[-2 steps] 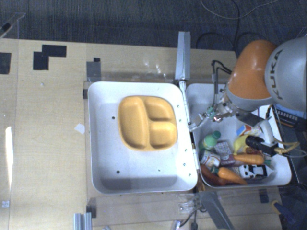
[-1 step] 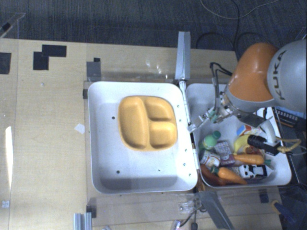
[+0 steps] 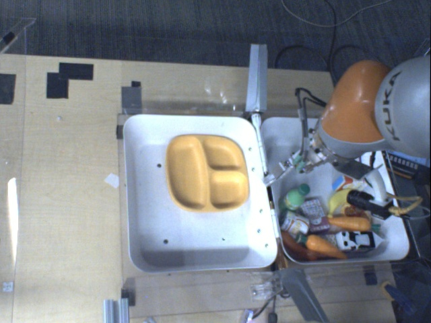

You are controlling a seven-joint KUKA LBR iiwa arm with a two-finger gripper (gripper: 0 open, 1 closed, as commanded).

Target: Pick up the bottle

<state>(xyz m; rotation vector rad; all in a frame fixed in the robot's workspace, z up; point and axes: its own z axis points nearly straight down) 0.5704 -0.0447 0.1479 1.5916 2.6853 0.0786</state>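
Reaching in from the right, the grey KUKA arm [image 3: 397,106] with its orange band [image 3: 353,103] hangs over the right-hand white bin [image 3: 276,130], and its gripper [image 3: 301,161] sits low over the bin's upper left part, near the wall shared with the left bin. Whether the claw is spread or clenched cannot be told; its metal parts blur together against the white floor, and nothing is visibly caught in it.

Just below the gripper lies a small green bottle [image 3: 295,198] with a darker green cap, close to the claw but apart from it as far as the view shows. Beyond the bottle, toward the bin's lower right, the clutter thickens: a patterned grey packet [image 3: 313,209] just beside the bottle, a yellow banana-like piece [image 3: 340,198] further right, an orange carrot [image 3: 349,223] lying across, a second carrot [image 3: 324,247] below it near the bin's front rim, and a black-and-white item [image 3: 355,240] beside that.

Left of the bottle's bin, the left bin [image 3: 145,247] holds a yellow divided tray [image 3: 206,172], resting flat, well apart from the gripper.
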